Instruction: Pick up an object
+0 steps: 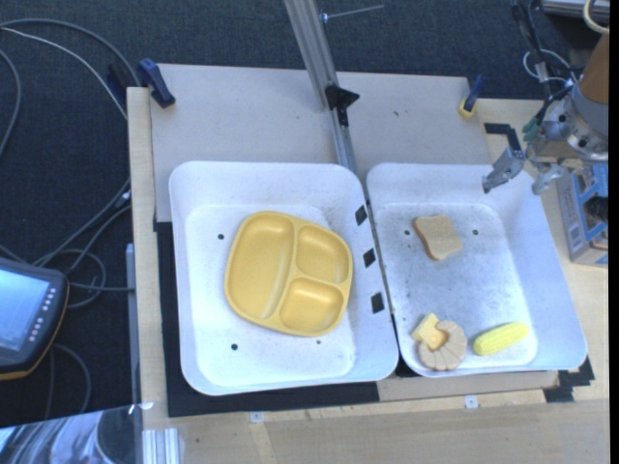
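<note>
I see the claw (519, 174) with fingers spread, gripping nothing, over the far right corner of the right bin (542, 259). The bread slice (437, 236) lies just left and nearer; the corn cob (500, 337) sits well apart at the near edge.

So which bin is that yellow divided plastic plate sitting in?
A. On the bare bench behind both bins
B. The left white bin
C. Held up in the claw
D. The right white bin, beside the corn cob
B: the yellow divided plastic plate lies flat in the left white bin, while the yellow toy corn cob lies in the right white bin and the claw hangs over that bin's far corner.
</note>
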Controlling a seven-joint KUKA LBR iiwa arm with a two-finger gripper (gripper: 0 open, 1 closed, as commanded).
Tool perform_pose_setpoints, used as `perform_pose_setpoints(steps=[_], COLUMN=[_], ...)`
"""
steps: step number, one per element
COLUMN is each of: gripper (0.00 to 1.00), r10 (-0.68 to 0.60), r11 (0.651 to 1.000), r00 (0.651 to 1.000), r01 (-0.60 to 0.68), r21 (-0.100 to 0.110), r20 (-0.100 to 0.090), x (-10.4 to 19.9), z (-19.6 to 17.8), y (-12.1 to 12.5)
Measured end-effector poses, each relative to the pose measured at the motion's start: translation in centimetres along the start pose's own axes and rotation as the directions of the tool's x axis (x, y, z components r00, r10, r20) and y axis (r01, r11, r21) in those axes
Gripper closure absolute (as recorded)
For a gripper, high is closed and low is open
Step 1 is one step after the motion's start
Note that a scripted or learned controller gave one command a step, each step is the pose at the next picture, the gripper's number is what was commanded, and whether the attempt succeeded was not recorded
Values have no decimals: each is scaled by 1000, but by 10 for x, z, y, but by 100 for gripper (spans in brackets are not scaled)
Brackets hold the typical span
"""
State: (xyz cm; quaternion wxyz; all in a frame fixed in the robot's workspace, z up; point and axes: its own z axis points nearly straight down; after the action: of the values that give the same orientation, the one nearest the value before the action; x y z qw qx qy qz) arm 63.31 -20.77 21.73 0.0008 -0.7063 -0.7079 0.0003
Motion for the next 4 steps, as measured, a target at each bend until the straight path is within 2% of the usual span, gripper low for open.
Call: perform_pose_setpoints(steps=[1, 2, 3, 4], gripper=[0, 0, 0, 0], r10=[0, 0, 0, 1], r11=[1000, 1000, 1000, 1000], r00=[1000, 1000, 1000, 1000], r01=[0, 0, 0, -1], r21=[0, 6, 4, 0], r20=[1, -2, -1, 1], x=[0, 9, 11, 11], z=[0, 59, 102, 125], y=[0, -3, 0, 1])
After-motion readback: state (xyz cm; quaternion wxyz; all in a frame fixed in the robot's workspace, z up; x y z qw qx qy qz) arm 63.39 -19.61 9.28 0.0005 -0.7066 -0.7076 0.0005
